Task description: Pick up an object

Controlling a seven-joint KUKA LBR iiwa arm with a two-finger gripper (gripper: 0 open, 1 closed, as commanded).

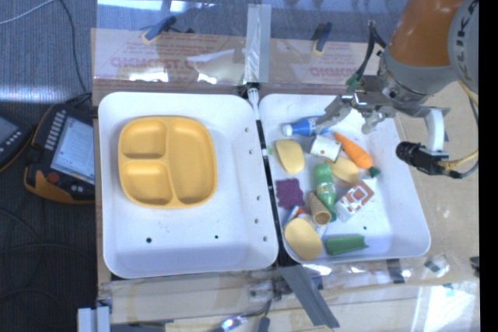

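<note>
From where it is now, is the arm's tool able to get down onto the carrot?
Probably yes. The tool hangs over the right bin's back end, and the carrot lies just in front of it with its top uncovered. A small white box beside it may crowd the grip.

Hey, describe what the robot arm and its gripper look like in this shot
The arm has a broad orange band above a grey wrist section. The gripper is silvery metal with thin fingers. A black cylindrical part and cables hang at the wrist's side.
</note>
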